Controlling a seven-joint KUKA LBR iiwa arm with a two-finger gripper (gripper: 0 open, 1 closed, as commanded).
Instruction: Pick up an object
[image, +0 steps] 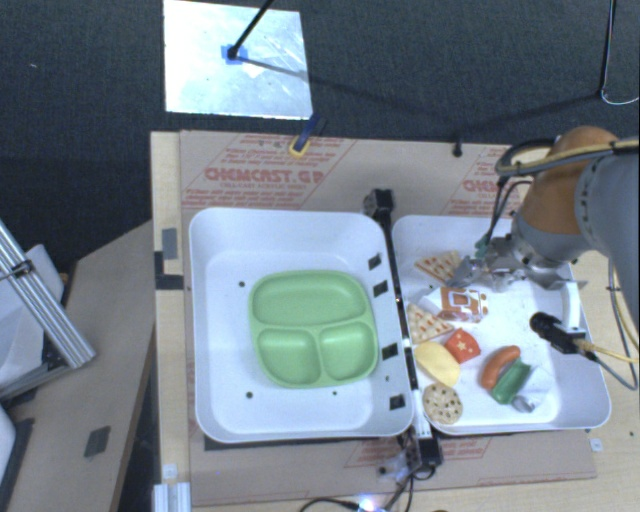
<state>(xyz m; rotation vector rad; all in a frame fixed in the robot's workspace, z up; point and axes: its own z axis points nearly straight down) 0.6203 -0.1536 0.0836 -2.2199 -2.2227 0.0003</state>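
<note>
- My jaws (470, 272) hang low over the right bin (585, 405), just above a small orange-and-white carton (464, 303); whether they are released or clenched, I cannot tell.
- A green divided plate (308, 327) sits in the left bin (220, 400).

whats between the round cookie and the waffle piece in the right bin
In the camera view, the yellow lemon-like piece lies between the round cookie and the waffle piece.
</note>
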